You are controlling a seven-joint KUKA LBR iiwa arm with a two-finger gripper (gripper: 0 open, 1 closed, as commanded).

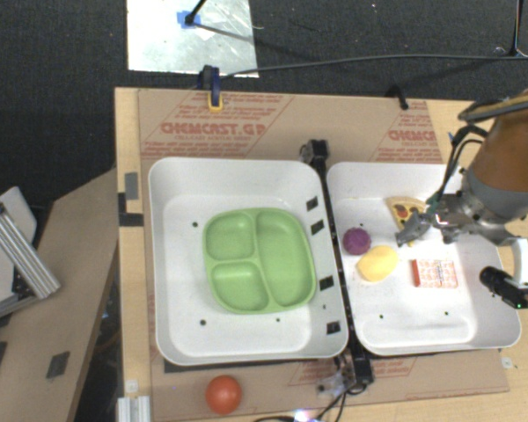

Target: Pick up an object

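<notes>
The gripper (420, 228) hangs low over the right bin (422, 328), its dark metal tip just beside a flat pizza-slice toy (405, 207), but whether it is released or clenched I cannot tell. In that smooth white bin also lie a round purple ball (357, 240), a glossy yellow lemon-shaped piece (377, 263) touching it, and a flat red-and-white rectangular packet (436, 273). The left bin (180, 323) holds a green three-compartment plastic tray (259, 259), and an orange ball (223, 394) rests on the cardboard (273, 117) outside.

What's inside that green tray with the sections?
The green tray in the left bin has three compartments, all bare, with nothing covering them.
</notes>
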